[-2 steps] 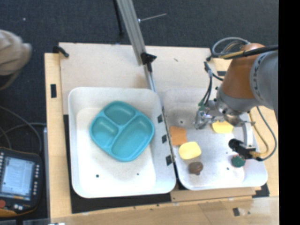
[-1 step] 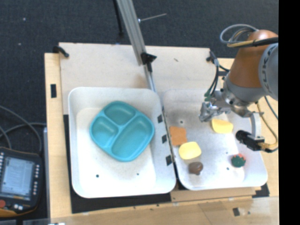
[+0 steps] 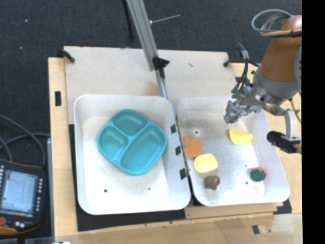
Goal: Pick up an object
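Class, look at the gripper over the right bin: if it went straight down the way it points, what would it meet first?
Probably the bare floor of the right white bin, left of the yellow block; the gripper points down there, though depth is unclear.

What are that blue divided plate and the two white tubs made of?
The blue divided plate looks like moulded plastic: one even turquoise colour, smooth, with rounded compartment walls. The left bin and right bin also look like thin matte white plastic, with rounded corners and scuffed grey floors, though that is a guess.
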`<action>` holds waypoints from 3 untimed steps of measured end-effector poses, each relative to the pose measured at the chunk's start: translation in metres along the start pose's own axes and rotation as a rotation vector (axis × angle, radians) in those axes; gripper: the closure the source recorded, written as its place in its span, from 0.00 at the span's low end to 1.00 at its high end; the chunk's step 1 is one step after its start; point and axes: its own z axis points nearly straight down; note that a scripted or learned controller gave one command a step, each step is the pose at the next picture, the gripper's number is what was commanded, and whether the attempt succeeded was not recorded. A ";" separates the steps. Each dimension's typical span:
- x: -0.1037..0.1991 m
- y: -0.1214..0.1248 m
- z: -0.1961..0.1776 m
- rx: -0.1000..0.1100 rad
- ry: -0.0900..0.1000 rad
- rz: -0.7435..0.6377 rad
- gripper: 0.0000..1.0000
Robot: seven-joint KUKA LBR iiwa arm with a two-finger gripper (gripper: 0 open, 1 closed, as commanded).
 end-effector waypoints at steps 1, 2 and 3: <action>0.061 0.013 0.004 0.005 0.002 -0.005 1.00; 0.122 0.029 0.010 0.006 0.002 -0.005 1.00; 0.169 0.042 0.001 0.005 0.003 -0.005 1.00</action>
